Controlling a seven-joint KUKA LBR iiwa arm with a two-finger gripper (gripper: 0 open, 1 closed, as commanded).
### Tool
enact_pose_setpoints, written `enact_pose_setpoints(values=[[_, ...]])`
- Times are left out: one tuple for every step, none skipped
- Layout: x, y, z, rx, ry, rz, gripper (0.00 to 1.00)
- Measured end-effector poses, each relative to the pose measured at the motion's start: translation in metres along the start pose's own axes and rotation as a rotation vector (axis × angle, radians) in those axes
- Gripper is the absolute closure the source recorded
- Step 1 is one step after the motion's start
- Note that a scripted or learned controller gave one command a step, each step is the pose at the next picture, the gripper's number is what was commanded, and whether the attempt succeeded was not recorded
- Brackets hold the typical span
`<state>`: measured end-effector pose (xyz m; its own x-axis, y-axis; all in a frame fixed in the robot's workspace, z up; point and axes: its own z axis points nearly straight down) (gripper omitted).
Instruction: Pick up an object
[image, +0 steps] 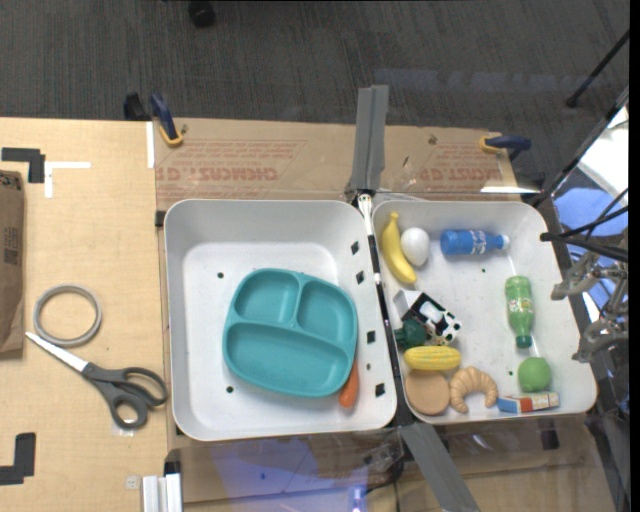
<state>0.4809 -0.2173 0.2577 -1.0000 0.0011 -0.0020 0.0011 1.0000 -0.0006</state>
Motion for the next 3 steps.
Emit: enact_pose_setpoints(values=[[-0.006, -0.003, 0.139, -0.001, 0.0, -0.238, 0.0], [-0.013, -0.003, 0.164, 0.001, -0.007, -0.203, 0.0], [-0.054, -0.004, 0.165, 0.001, -0.002, -0.26, 0.0]])
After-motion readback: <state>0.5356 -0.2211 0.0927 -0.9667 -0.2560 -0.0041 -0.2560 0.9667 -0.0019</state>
